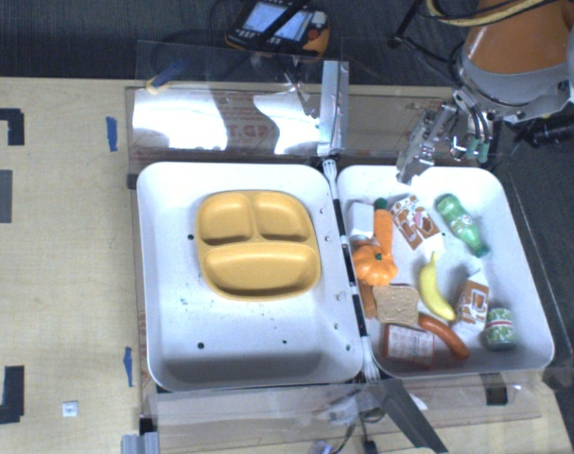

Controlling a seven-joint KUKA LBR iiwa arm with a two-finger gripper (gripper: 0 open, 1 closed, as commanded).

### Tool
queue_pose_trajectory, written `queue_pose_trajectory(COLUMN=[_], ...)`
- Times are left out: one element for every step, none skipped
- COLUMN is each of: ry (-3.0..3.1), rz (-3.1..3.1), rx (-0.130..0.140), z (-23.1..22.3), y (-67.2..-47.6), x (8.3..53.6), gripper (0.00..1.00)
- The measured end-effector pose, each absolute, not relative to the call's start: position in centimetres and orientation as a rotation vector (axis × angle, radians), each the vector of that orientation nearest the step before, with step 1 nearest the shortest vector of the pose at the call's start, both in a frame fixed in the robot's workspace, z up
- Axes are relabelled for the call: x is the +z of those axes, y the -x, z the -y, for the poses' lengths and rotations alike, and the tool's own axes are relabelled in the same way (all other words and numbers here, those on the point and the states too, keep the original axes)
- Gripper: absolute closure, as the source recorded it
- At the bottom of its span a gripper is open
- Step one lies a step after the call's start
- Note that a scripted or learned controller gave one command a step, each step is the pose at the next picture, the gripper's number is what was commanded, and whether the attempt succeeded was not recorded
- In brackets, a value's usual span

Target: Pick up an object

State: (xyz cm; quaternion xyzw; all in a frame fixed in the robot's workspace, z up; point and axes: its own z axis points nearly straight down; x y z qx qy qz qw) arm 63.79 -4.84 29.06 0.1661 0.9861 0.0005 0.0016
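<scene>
From above, the arm (513, 36) comes in at the upper right, its orange band cut off by the top edge. The pincer (421, 164) hangs tilted over the back rim of the right bin (528, 282), above the bin's far left corner; whether it is wide or narrow I cannot tell, for the metal parts blur together. Nothing shows between its tips.

The things to pick all lie in the right bin: a carrot (384, 232), a small pumpkin (375, 267), a banana (434, 289), a green bottle (460, 221), a sausage (443, 337), a slice of bread (396, 304) and some small packets whose labels are too small to read. The left bin (164, 282) holds a yellow tray (258, 242) with three compartments. The surface (60, 253) lies bare wood to the left.
</scene>
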Motion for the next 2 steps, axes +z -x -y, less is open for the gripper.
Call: queue_pose_trajectory(ry=[-0.522,-0.521], rz=[-3.095,-3.095], rx=[0.002,0.002], z=[4.85,4.85], y=[-63.79,-63.79], x=[29.07,29.06], gripper=[0.00,0.00])
